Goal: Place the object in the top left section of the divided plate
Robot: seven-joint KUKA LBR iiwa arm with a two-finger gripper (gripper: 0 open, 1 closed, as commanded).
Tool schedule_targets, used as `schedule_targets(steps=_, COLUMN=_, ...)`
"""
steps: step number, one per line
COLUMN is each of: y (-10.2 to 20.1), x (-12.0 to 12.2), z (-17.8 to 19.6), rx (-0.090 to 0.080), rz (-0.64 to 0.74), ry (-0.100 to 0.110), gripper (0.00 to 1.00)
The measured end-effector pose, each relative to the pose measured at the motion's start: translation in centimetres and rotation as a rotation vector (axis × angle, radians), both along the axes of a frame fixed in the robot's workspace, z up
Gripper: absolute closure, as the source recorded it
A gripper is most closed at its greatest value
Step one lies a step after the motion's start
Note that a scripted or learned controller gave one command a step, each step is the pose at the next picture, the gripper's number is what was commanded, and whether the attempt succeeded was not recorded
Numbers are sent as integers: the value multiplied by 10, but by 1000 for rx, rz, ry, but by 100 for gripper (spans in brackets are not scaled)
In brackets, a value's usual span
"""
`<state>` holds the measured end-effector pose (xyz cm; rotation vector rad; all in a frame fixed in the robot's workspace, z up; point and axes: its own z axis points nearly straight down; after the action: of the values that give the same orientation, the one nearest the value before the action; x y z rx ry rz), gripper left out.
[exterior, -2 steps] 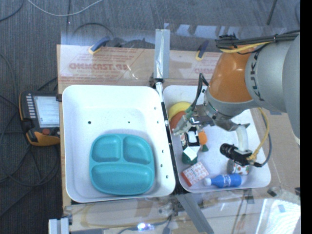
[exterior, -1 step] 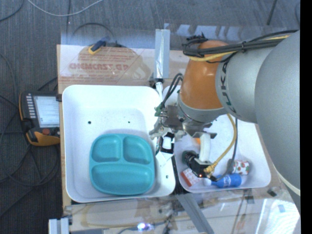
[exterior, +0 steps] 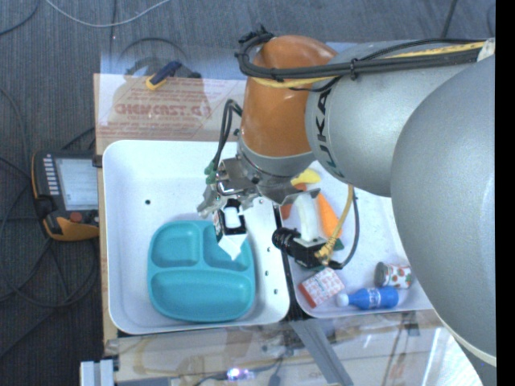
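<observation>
Near edge, right bin: blue-capped bottle lying on its side; red-and-white checked packet just beside it; small printed can towards the arm; further back an orange carrot-like piece and a white item, partly hidden by black cabling.

Left bin: teal divided plate, three sections, lying in the near half; its two smaller sections faced the far side, one large section nearer.

Over the plate's far right corner: gripper, reaching down from the grey arm with its orange band; a pale, flat object hung just beneath the black fingers, over the right-hand small section; whether the fingers truly clamped it, or how wide they stood, could not be told from this angle.

Governing relation, as judged: the top left section lay to the left of the gripper in the view, across the plate's dividing ridge; a short sideways carry seemed wanted before any release.

Far side: cardboard sheet with red print; handheld pendant on the floor.
</observation>
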<state>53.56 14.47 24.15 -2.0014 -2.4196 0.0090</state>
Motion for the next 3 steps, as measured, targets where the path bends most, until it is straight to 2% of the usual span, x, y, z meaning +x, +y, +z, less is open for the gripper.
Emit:
schedule_targets(steps=1, y=18, x=-34, z=-17, rx=-1, rz=-17, ry=2, gripper=100)
schedule_targets(steps=2, y=21, x=0, z=-14, rx=-1, rz=-85, ry=2, gripper=100)
schedule_targets(steps=3, y=-19, x=-52, z=-34, rx=0, rz=-36, ry=3, gripper=100)
